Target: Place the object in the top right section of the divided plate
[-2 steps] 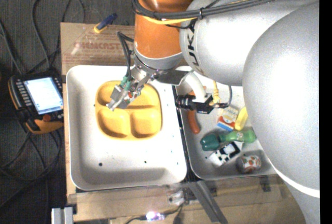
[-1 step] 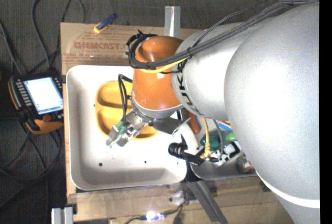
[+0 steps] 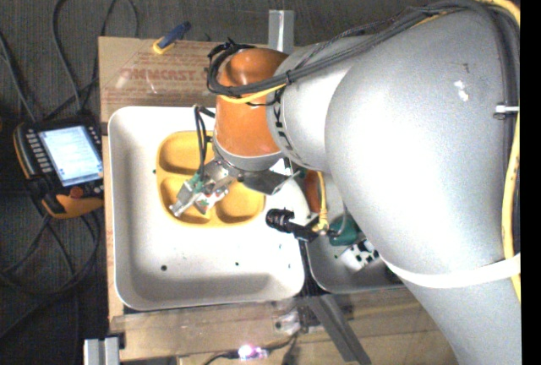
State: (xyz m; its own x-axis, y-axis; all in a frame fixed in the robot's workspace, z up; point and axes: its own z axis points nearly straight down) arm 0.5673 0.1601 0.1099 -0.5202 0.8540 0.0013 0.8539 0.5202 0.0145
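A yellow divided plate (image 3: 177,154) lies in the left white bin (image 3: 135,253). My gripper (image 3: 196,194) hangs over the plate's lower left section, its metal fingers pointing down and left. The arm's orange band (image 3: 245,106) covers the plate's right part. What sits between the fingers is too small and blurred to make out. A green and white object (image 3: 348,232) shows in the right bin, under the arm.
The big grey arm (image 3: 406,152) hides most of the right bin (image 3: 338,270). A black cable plug (image 3: 283,221) juts out near the wall between the bins. A teach pendant (image 3: 63,156) lies on the floor to the left.
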